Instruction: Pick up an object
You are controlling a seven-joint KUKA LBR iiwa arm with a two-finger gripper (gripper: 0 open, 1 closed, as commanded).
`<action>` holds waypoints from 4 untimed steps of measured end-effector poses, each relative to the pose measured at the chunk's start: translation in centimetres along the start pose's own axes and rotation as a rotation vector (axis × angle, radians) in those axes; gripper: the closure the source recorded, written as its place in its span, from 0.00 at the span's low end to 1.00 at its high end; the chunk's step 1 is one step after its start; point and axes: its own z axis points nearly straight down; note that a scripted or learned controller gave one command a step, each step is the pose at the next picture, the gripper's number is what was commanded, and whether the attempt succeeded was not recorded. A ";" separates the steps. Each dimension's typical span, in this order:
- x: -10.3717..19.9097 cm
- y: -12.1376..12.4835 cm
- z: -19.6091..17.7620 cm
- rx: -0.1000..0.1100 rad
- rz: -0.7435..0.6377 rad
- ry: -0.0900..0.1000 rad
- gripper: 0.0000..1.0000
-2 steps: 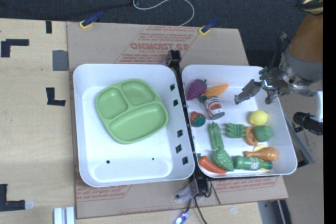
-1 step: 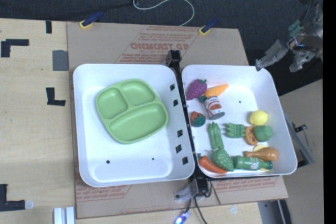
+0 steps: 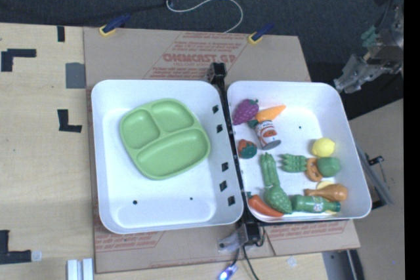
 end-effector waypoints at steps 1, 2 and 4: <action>10.1 -1.7 -7.9 -0.009 -0.010 0.004 1.00; 20.2 -2.6 -10.1 -0.002 -0.009 0.004 1.00; 21.0 -6.1 18.5 0.013 0.005 0.000 1.00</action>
